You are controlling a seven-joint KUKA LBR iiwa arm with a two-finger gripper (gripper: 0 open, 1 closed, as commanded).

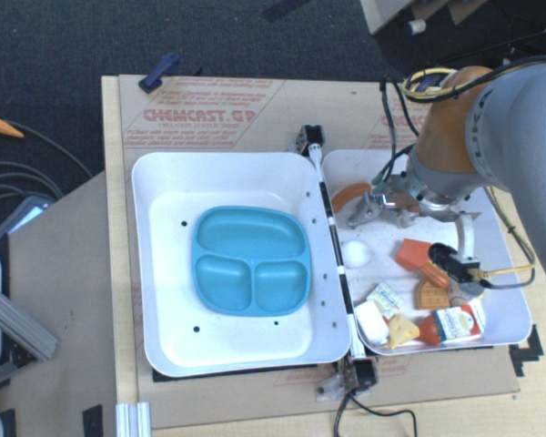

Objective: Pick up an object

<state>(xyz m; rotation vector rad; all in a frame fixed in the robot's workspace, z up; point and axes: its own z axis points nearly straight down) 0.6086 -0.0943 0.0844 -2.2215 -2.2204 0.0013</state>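
My gripper (375,206) hangs low over the back left part of the right bin (505,321), under the grey arm with its orange band. It is right beside a brown-orange curved item (348,193) that lies by the bin's left wall. A white ball (355,253) rests just in front of the gripper. Farther right lie an orange block (415,253) and a waffle-like biscuit (430,295). Nothing shows as held.
The front of the right bin is crowded: a white packet (382,296), a white cylinder (369,320), a yellow piece (401,331) and a small carton (457,321). The left bin (159,244) holds a blue divided plate (251,260). Cables loop around the arm.
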